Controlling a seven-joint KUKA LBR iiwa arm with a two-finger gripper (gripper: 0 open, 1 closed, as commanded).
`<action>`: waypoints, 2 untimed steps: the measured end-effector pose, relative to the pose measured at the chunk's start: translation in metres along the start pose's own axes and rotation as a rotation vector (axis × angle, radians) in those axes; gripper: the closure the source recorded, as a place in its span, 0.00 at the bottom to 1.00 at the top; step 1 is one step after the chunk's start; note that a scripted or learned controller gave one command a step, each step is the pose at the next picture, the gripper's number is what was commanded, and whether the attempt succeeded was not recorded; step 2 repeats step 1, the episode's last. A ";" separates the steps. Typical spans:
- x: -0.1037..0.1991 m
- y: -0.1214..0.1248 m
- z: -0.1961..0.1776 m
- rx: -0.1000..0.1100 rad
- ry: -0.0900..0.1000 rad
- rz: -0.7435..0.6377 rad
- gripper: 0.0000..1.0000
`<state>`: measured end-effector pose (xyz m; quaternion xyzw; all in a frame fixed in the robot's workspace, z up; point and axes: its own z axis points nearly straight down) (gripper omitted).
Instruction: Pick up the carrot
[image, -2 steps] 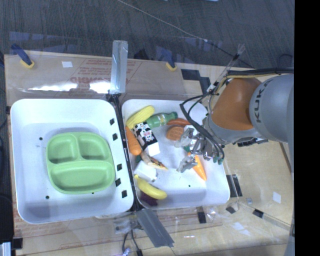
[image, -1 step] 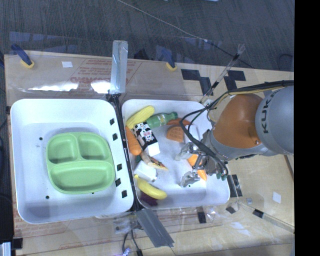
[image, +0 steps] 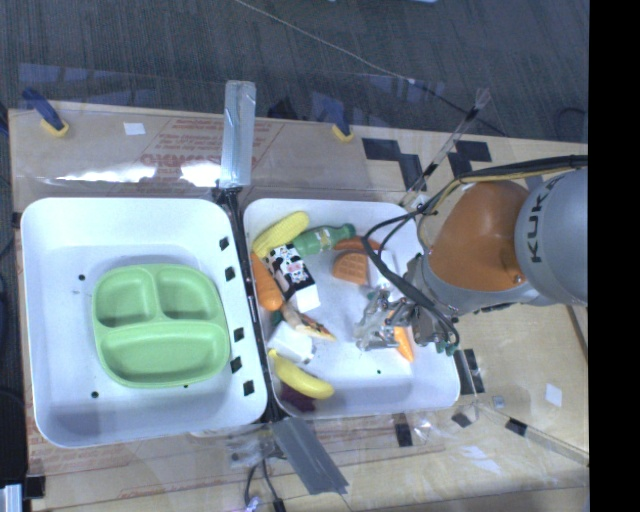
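Bench (image: 560, 390) is pale wood/cardboard-coloured w/ black square markers and tape bits near its right edge; dark carpet-like floor beyond the far edge. Clear plastic sheeting lies along the far side, and a grey metal strip (image: 239, 135) stands at the far end of the gap betw. the bins.

Left bin (image: 60, 240): a green divided plate (image: 158, 325), three compartments, roughly centred.

Right bin (image: 440, 385): a yellow banana (image: 279, 232) near the far left corner, a green bottle (image: 322, 239) just beside it, a black-and-white carton (image: 294, 277) touching the banana's near side. The carrot (image: 266, 286) lies along the left wall, just beside the carton. A brown bread-like piece (image: 351, 267) sits toward the middle. A 2nd banana (image: 300, 378) lies at the near left corner w/ a dark purple item (image: 295, 401) touching it, and a white block (image: 292, 345) just above.

Arm (image: 500, 240) comes in over the right edge of the right bin. Gripper (image: 383, 322) is low over the bin's middle-right; can't tell if open or closed — too cluttered w/ cables. A small orange piece (image: 403, 343) sits right beside it. Carrot is well apart from the gripper.
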<state>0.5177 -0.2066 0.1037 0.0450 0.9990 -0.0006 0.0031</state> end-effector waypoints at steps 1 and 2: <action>-0.014 0.058 -0.059 -0.001 0.000 -0.090 1.00; -0.014 0.058 -0.059 -0.001 0.000 -0.090 1.00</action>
